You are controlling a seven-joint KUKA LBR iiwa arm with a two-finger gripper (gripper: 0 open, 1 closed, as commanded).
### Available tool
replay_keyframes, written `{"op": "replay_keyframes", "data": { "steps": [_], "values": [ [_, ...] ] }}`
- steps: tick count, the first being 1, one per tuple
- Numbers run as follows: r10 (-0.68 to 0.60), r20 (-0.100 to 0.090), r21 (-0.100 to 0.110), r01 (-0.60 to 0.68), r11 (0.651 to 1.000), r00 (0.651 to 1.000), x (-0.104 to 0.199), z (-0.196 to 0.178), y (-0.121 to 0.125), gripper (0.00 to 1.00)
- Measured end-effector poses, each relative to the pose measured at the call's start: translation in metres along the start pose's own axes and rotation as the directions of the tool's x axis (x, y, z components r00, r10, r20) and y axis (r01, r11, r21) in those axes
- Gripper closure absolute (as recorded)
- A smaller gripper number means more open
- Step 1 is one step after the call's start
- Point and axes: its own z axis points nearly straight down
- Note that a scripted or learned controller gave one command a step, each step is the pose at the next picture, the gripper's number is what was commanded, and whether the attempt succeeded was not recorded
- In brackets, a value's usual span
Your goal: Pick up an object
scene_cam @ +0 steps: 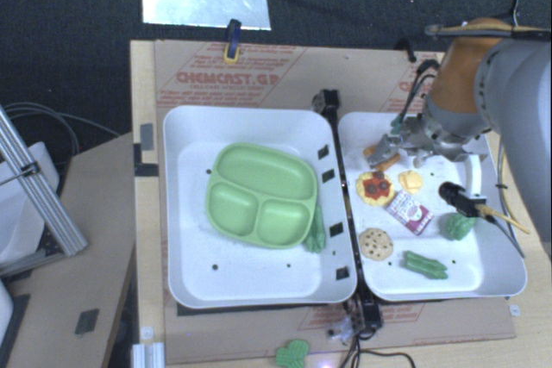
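The bench (216, 73) is carrying two white bins side by side. The grey arm (509, 90) is reaching in from the right over the right bin (504, 271). The left bin (185, 271) is holding a green divided plate (261, 195). The gripper (404, 138) is sitting low at the far left part of the right bin; how far it is open cannot be told. An orange toy piece (380, 156) is lying just beside it, perhaps touching. Nearer the camera, a pizza slice (376, 187), a yellow piece (410, 181), a pink-and-white packet (408, 212), a broccoli (458, 226), a cookie (375, 244) and a green pod (425, 265) are lying apart from the gripper.
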Motion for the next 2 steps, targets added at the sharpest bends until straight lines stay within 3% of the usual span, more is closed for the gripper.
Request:
{"op": "replay_keyframes", "data": {
  "steps": [1,2],
  "values": [
    [-0.002,-0.001,-0.005,0.002,1.0,1.0,-0.005,0.015,0.032,0.0],
    [-0.004,0.001,-0.006,0.004,1.0,1.0,-0.006,0.003,0.032,1.0]
  ]
}}
